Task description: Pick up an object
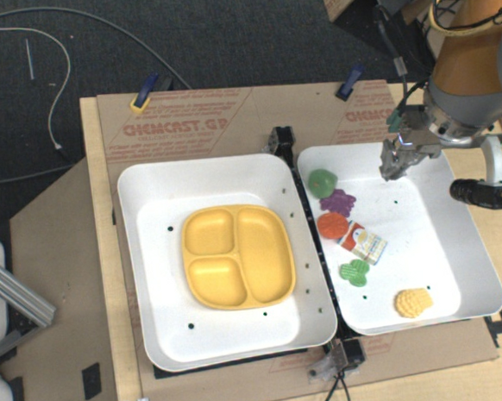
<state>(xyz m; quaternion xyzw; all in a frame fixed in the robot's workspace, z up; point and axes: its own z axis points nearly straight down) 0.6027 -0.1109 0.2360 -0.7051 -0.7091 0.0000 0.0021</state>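
Nearest the lens, along the bottom edge of the camera view, cables [335, 383] trail off the cardboard sheet [227, 111] under both bins. Just above them, the right bin [462, 248] holds every candidate for the pick: a yellow corn-shaped toy [412, 302] alone near the front, a small green toy [354, 272], a red-and-white carton [363, 243], an orange-red round piece [332, 225], a purple star-like toy [338, 202] and a green round piece [322, 182], these last five strung close together along the bin's left wall. The left bin [146, 247] carries a yellow divided plate [237, 256] and nothing loose.

The gripper [398, 163] hangs over the far part of the right bin, apart from all the toys, with nothing between its tips; whether it is spread or closed I cannot tell at this angle.

Judging the step as the approach, the corn toy looks the cleanest target, since it stands well apart from its neighbours and from the walls. Going for the crowded cluster risks nudging two pieces at once or clipping the bin wall. A good try would centre over one piece, align the closing direction across its narrow side, and descend straight.
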